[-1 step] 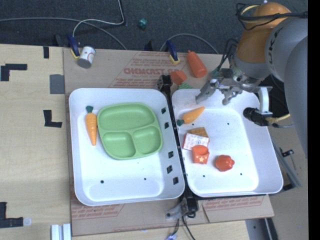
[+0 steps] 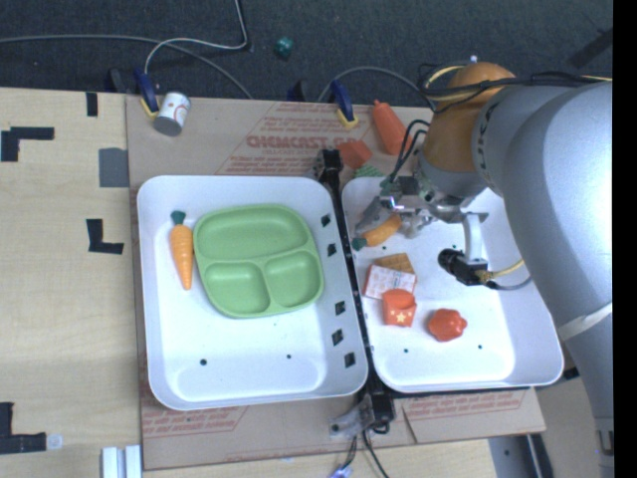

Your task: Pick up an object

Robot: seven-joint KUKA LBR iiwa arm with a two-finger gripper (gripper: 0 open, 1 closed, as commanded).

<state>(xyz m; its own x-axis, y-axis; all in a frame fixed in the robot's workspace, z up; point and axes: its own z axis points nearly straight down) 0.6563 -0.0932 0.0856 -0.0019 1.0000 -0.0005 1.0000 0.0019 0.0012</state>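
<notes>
End effector (image 2: 390,217) low over the upper left corner of the right bin (image 2: 518,366), right at a small orange carrot-like piece (image 2: 379,233). Opening width impossible to tell; no clear sight of that piece between the tips, so no grasp to count yet. Touching or merely just beside: cannot tell. Nothing lifted clear of the bin floor, as judged here; closing and raising left to do. Near by in the same bin: a tan cracker-like item (image 2: 395,264), a red block (image 2: 398,308), a red pepper-like toy (image 2: 447,324). In the left bin (image 2: 159,366): 1 green divided plate (image 2: 261,260), 1 carrot (image 2: 181,252) beside it.
</notes>
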